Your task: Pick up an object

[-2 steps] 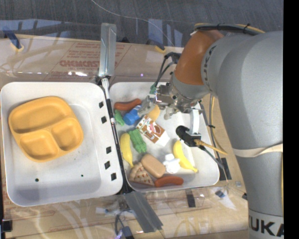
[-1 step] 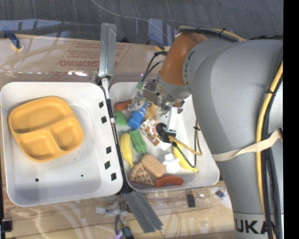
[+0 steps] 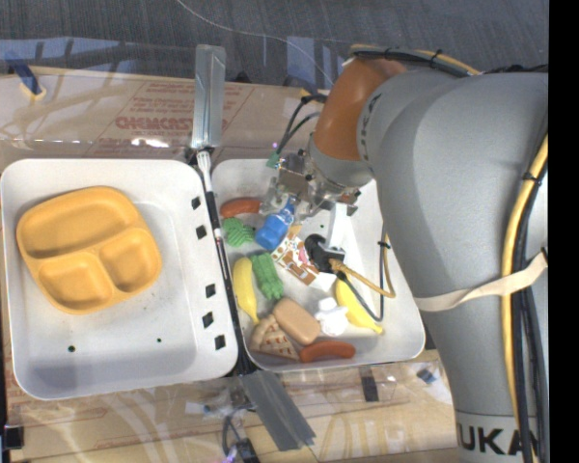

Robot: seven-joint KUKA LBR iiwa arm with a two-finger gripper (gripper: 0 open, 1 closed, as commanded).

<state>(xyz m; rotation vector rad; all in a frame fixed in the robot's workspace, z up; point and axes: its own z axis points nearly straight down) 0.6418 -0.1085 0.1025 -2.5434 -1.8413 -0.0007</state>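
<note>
- Gripper (image 3: 291, 199) sits low in the upper part of the right bin (image 3: 398, 258), at the end of the grey arm (image 3: 444, 191) that fills the right half of the frame.
- Jaw state: cannot tell; the metal parts at the tip blur together against the toys below.
- Blue bottle (image 3: 274, 230) lies just below and left of the gripper tip, touching or nearly touching it; whether it is gripped cannot be judged.
- Red sausage (image 3: 239, 205) lies at the upper left of the right bin, close to the bin's left wall.
- 2 green pieces: one green toy (image 3: 236, 232) left of the blue bottle, and a longer green vegetable (image 3: 266, 275) below it.
- Yellow corn (image 3: 243, 287) lies along the left wall, beside the green vegetable.
- Small printed packet (image 3: 295, 256) rests in the middle of the bin, just below the blue bottle.
- Banana (image 3: 357, 307) lies toward the lower right of the bin.
- Tan bread piece (image 3: 296, 320), waffle (image 3: 268, 337) and a second red sausage (image 3: 326, 352) crowd the bottom edge.
- Left bin (image 3: 106, 355) holds a yellow divided tray (image 3: 87, 247) in its upper left area.
</note>
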